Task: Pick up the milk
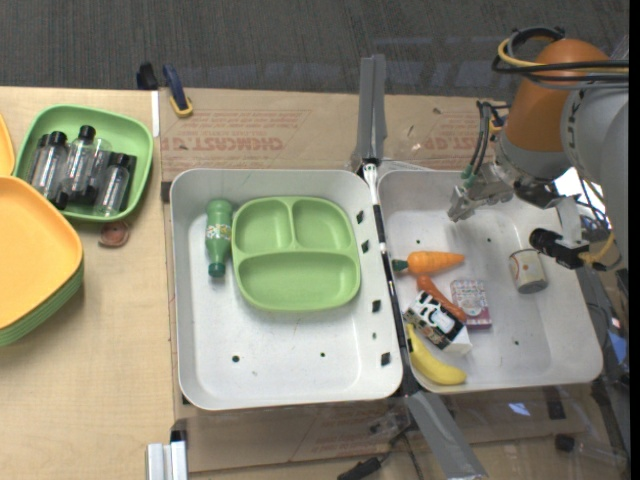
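Milk carton (440, 323) lies well below and left of my gripper (468, 201), whose finger spread I cannot tell, wedged between carrot (436, 262), banana (436, 363) and pink packet (470, 303), so I fear pinching a neighbour instead.

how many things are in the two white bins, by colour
green: 2, plastic bottle and divided plastic plate
orange: 2, toy carrots
yellow: 1, banana
black-and-white: 1, milk carton
pink: 1, packet
beige: 1, small can
total: 8
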